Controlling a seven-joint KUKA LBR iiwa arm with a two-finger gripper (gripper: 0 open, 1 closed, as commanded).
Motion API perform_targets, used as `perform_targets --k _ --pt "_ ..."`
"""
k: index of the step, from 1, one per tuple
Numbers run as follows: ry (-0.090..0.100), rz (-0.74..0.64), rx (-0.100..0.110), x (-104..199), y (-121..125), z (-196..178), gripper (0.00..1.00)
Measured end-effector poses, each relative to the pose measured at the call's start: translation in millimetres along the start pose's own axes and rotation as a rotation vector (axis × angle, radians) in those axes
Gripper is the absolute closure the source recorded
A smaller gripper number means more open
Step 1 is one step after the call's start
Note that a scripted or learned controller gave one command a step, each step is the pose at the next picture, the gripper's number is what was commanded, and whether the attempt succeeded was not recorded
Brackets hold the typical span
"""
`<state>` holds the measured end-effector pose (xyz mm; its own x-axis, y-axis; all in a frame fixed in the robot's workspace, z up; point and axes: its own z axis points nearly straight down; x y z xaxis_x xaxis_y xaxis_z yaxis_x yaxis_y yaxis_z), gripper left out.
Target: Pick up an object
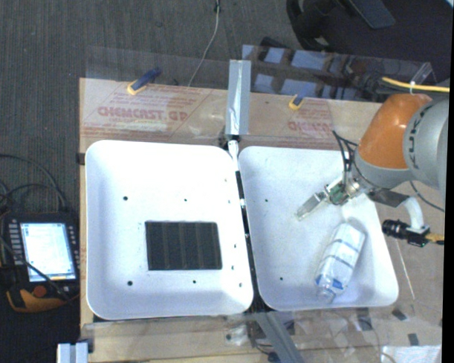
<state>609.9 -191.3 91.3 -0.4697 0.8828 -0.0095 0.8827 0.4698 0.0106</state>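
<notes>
Clear plastic bottle (340, 261) with blue-white label, lying on its side, right bin's (284, 238) lower right.

Red "CHEMCAST GP" print on bench sheet (144, 113), faint repeat at right.

The wooden bench (162, 111), printed with faded red lettering under a clear sheet, carries two shallow white bins side by side, the left bin (107, 210) and the right bin (274, 216), with clamps (143, 80) at its far edge.
</notes>
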Motion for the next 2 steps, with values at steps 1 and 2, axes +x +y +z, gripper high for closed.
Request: perform_targets --k 1,2 --pt "0.006 0.212 0.011 -6.7 -55.4 -62.1 0.0" --pt "-0.022 0.111 -0.022 34.2 -86.8 -9.0 0.0"
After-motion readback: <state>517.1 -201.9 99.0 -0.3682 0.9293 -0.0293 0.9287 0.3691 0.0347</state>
